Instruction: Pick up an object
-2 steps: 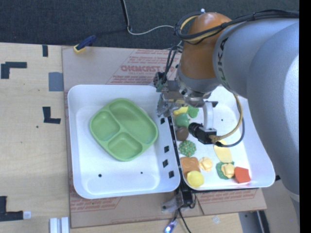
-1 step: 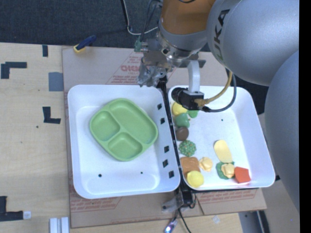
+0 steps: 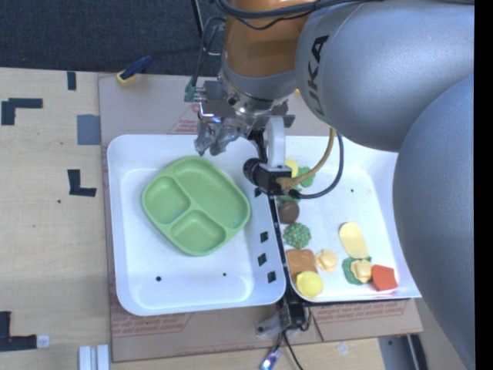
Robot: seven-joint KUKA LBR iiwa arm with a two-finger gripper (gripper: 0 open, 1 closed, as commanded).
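My gripper [image 3: 212, 142] hangs over the far edge of the left bin [image 3: 192, 284], just above the far corner of a green divided plate [image 3: 196, 205] that lies flat in that bin. I see nothing in the gripper. In the right bin [image 3: 362, 191] lie several toy foods: a brown piece [image 3: 289, 211], a green broccoli [image 3: 296, 234], an orange-brown block [image 3: 300, 260], a yellow lemon [image 3: 310, 284], a pale yellow oval [image 3: 353, 239] and a red block [image 3: 384, 277]. A yellow-green piece [image 3: 299, 173] is partly hidden by the arm's black attachment.
The big grey arm with its orange band [image 3: 269, 6] covers the upper right and hangs over the far part of the right bin. A blue and yellow tool [image 3: 133, 69] lies on the bench beyond the left bin. A divider wall [image 3: 268, 245] separates the bins.
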